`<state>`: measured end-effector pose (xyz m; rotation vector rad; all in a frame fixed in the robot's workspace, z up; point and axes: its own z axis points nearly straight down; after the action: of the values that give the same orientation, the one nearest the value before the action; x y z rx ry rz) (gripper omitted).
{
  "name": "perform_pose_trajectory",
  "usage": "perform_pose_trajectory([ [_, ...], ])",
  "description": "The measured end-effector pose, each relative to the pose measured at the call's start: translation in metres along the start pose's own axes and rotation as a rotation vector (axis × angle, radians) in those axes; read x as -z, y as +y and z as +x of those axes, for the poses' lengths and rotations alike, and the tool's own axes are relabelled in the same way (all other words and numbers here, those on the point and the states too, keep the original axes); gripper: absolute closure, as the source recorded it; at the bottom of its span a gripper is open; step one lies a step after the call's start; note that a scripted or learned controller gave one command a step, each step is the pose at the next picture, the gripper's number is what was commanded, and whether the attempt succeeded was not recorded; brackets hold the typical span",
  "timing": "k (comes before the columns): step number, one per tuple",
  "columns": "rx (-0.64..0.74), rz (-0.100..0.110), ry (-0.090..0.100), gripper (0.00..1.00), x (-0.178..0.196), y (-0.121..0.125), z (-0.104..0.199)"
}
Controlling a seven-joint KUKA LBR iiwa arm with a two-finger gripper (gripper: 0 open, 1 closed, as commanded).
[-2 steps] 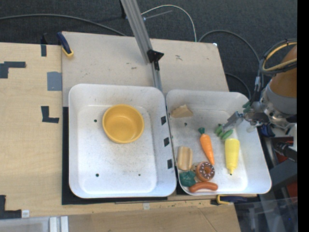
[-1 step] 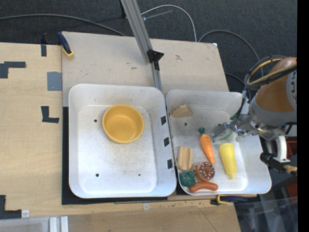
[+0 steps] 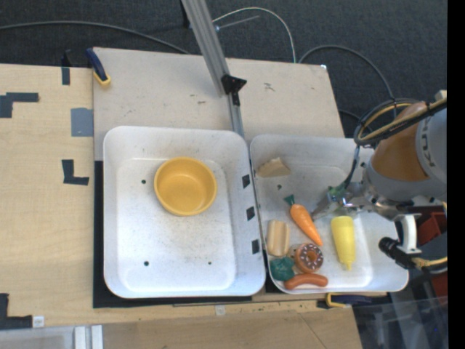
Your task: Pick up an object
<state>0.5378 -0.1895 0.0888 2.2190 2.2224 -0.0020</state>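
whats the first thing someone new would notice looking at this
Probably the round yellow plastic bowl, alone in the left shallow white bin. Next, the cluster of toy food in the right shallow white bin: an orange toy carrot, a yellow toy corn cob, a sprinkled toy doughnut and a red toy sausage. The grey arm's gripper sits low beside the carrot and corn.

Wooden bench [image 3: 43, 217], two white bins [image 3: 123, 195] side by side, blue clamp [image 3: 98, 67]
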Motion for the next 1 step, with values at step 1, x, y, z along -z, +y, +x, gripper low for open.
perform_pose_trajectory([
  [1, 0.001, 0.000, 0.001, 1.00, 0.0105, 0.0000, 0.0007],
])
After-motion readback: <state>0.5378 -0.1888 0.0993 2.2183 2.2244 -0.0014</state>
